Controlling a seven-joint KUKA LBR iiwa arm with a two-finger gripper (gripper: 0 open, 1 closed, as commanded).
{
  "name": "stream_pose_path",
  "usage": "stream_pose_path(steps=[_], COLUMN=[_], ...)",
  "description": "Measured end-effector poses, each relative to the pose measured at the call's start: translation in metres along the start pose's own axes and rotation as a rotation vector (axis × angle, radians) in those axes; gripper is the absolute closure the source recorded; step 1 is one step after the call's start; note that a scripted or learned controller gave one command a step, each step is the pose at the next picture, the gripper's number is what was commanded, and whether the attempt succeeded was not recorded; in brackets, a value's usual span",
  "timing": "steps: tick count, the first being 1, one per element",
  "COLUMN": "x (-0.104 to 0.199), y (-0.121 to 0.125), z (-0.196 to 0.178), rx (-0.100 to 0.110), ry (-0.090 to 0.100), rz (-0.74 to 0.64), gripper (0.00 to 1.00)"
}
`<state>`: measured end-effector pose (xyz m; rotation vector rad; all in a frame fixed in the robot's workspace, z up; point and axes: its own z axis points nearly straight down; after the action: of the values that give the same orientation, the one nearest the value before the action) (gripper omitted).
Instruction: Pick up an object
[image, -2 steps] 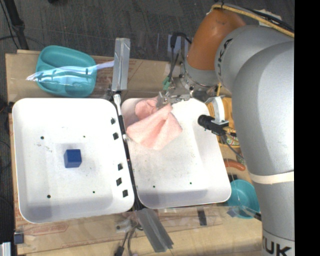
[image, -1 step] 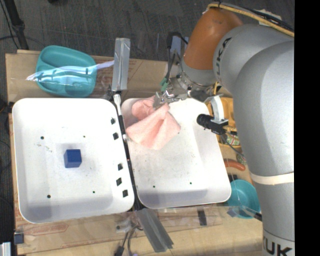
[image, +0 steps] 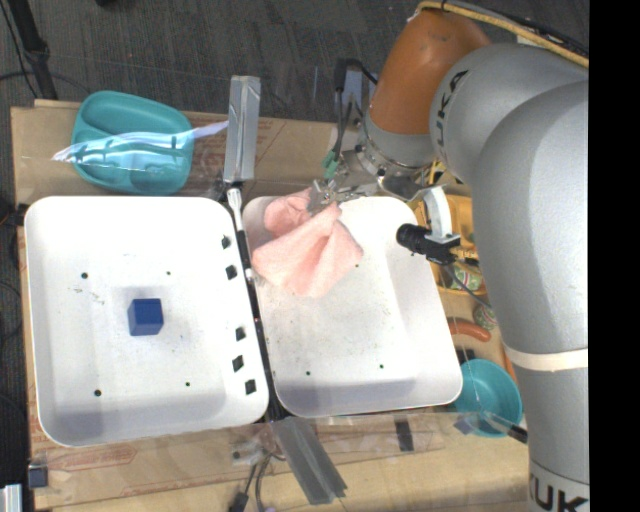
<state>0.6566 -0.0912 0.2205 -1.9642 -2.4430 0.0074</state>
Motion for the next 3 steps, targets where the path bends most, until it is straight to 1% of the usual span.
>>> stream_pose_path(steps=[1, 2, 3], x=[-0.018, -0.006, 0.011], y=[-0.004, -0.001, -0.005], z=[-0.022, 0.014, 0.010], rx=[-0.008, -0.005, -0.004], ry=[-0.003, -0.001, -0.002], rz=[-0.052, -0.180, -0.365], gripper=[1.00, 1.00, 1.00])
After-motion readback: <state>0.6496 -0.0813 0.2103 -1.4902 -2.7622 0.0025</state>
